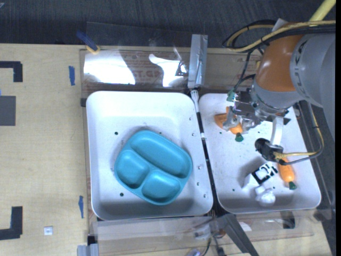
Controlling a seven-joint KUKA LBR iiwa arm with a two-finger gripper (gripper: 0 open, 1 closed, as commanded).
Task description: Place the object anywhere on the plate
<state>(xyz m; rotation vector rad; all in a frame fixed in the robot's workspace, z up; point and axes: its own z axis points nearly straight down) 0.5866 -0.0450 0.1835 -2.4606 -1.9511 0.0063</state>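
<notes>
Nothing lies on the blue three-compartment plastic plate (153, 166) yet; we see the gripper (238, 122) over the orange carrot-shaped toy (228, 121) in the right-hand white bin (306, 196), grip state indiscernible.

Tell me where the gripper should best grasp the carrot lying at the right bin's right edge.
Probably across the middle of the carrot's orange body, coming straight down. It lies flat, narrow enough to span crosswise. The right bin wall is close on its right, so the fingers should close along the wall, not toward it.

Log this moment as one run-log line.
gripper: over right bin, at orange object | blue plate: left bin, nothing on it | carrot: right bin | placement: not yet done
</notes>
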